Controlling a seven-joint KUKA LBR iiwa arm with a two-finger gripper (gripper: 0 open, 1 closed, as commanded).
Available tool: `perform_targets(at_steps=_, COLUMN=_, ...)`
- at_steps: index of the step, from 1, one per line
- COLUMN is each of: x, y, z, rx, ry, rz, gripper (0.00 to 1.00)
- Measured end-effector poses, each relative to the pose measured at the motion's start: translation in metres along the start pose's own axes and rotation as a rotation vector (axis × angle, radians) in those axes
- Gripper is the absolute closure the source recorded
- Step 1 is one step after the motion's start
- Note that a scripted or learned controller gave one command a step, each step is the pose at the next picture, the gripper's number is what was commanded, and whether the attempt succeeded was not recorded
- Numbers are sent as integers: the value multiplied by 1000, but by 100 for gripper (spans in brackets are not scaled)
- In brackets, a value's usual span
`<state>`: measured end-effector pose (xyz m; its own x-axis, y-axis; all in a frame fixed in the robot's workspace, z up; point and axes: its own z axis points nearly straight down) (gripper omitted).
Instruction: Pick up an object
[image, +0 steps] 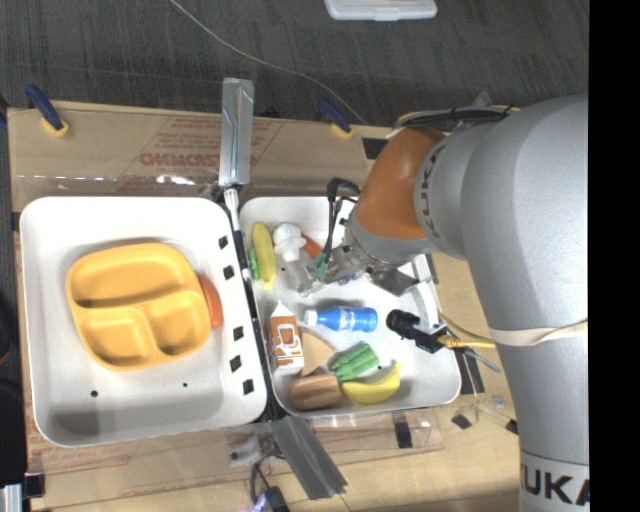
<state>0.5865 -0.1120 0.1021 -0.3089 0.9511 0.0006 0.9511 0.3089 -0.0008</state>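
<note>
My hand (335, 262) hangs low in the right bin (440, 385); I cannot tell its state. The bottle (342, 320) lies just below it, probably light, stiff and slippery, so I'd grip across its middle.

A cluttered right bin (445, 385) holds the pickable items: a white-and-blue bottle (343, 319) lying on its side at centre; a yellow banana (374, 388) and a green ridged piece (354, 359) touching near the front edge, beside a brown loaf-like block (314, 391); an orange-and-white carton (285, 342) by the left wall; a yellow-green oblong (263, 253) and a white object (288, 241) toward the back. In the left bin (60, 420), a yellow divided tray (135, 302) rests flat.
</note>
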Motion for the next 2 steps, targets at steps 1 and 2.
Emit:
perform_targets(at_steps=1, x=0, y=0, z=0, rx=1, ry=0, rz=0, gripper=0)
perform_targets(at_steps=2, x=-33, y=60, z=10, rx=16, ry=9, rz=-32, gripper=0)
